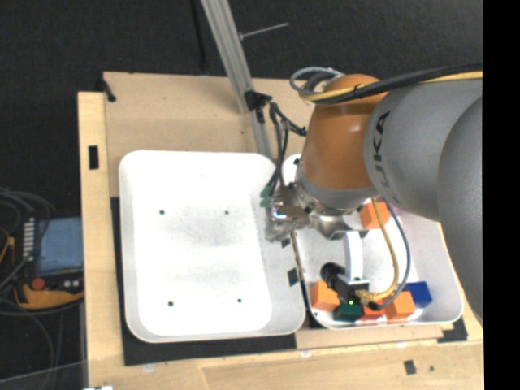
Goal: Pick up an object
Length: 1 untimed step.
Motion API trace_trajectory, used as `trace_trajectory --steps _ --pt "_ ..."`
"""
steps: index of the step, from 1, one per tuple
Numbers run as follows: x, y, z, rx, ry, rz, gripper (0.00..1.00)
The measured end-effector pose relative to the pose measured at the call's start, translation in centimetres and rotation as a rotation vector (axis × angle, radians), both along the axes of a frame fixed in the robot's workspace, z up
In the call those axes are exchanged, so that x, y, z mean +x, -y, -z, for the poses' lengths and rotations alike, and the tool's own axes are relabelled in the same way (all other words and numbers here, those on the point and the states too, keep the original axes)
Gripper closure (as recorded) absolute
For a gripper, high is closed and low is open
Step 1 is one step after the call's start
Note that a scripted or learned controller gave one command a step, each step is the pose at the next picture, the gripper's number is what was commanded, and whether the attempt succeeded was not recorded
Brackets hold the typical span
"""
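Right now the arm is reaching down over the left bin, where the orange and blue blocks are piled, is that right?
Not quite: in the camera view the arm reaches over the right bin, not the left. The orange block and blue block lie there.

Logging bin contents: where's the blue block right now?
In the camera view, the blue block lies in the right bin, near its front right corner, beside an orange block.

Two white bins sit side by side on the bench: the left bin (199,242) and the right bin (431,295). Inside the right bin, three orange blocks show (327,296) (400,305) (374,215), plus one blue block (418,292) and one green piece (348,311); others may be hidden beneath the arm.
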State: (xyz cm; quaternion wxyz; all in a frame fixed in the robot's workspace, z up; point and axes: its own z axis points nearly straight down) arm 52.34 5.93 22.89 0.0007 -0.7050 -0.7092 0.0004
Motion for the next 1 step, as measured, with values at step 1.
trace_trajectory --steps 1 --pt "0.07 0.14 -0.03 0.001 0.002 0.007 0.00"
